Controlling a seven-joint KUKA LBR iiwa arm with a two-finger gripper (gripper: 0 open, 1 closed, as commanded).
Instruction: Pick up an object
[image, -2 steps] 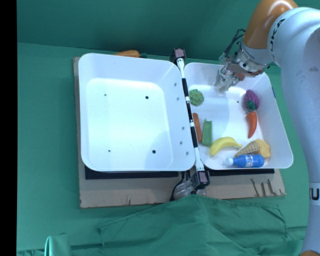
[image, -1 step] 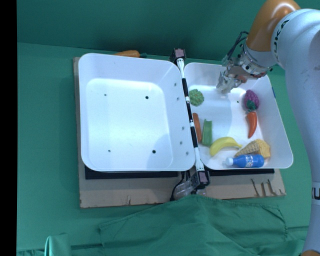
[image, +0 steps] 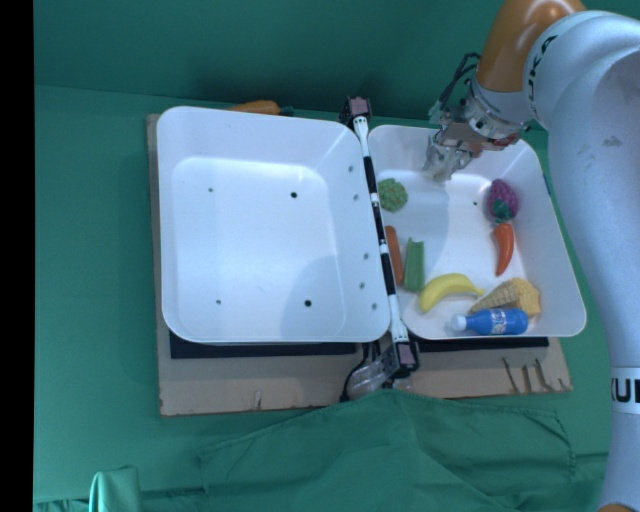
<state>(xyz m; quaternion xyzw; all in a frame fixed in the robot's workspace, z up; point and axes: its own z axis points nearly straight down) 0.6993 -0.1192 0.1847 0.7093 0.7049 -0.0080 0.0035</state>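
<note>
- Left bin (image: 200, 130): nothing here for you to aim at.
- Right bin (image: 560, 300): your targets crowd its floor, from the green ball (image: 392, 194) through the carrot (image: 394, 254), banana (image: 447, 289) and blue bottle (image: 492, 322).
- Risk, as I judge it: they lie near each other, so a descent may nudge neighbours.
- Claw (image: 442, 165): it hangs over the bin's far edge, wrist angled down; you cannot tell its state.

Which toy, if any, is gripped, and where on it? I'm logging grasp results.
Nothing visibly held: the two-finger gripper hangs over the right white bin, no toy between its fingers.
</note>
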